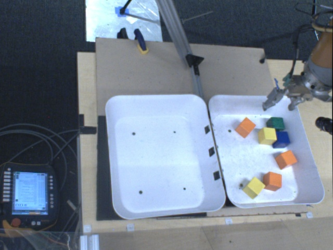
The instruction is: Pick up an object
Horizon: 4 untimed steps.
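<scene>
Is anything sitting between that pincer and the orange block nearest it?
No. In the camera view, only bare white bin floor lies between the open pincer and the nearest orange block.

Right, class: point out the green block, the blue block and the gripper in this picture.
green block (pixel 276 122), camera view, on its top face.
blue block (pixel 282 138), camera view, on its top face.
gripper (pixel 280 101), camera view, midway between its fingertips.

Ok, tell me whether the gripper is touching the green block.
Apart. The camera view shows bare white bin floor between the gripper and the green block, with nothing between its open fingers.
</scene>
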Motion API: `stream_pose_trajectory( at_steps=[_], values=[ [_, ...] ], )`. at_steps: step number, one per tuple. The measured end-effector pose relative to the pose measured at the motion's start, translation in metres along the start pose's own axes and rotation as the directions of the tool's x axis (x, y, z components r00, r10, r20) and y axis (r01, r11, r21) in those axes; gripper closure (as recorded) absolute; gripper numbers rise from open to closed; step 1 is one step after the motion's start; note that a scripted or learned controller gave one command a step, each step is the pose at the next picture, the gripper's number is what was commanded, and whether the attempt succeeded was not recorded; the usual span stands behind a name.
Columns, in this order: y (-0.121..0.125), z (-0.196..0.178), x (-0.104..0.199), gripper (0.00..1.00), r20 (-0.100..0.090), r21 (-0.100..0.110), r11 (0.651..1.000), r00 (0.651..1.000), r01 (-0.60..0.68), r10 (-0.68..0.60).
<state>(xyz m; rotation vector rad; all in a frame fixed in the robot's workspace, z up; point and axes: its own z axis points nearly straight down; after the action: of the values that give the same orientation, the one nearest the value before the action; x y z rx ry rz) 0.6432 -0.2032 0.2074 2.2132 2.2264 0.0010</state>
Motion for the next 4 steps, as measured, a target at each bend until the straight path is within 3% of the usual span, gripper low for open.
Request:
stream_pose_trajectory(
  at_steps=[1,2,3,4],
  values=[
    [0.000,0.000,0.000,0.00,0.001,0.000,1.000,1.000,0.000,0.000],
    [0.005,0.060,-0.004,0.00,-0.001,0.004,1.000,1.000,-0.001,0.001],
    [0.009,0.094,-0.007,0.00,0.009,-0.012,1.000,1.000,-0.001,0.001],
    [0.011,0.079,-0.007,1.00,0.010,-0.018,1.000,1.000,0.003,-0.003]
  ],
)
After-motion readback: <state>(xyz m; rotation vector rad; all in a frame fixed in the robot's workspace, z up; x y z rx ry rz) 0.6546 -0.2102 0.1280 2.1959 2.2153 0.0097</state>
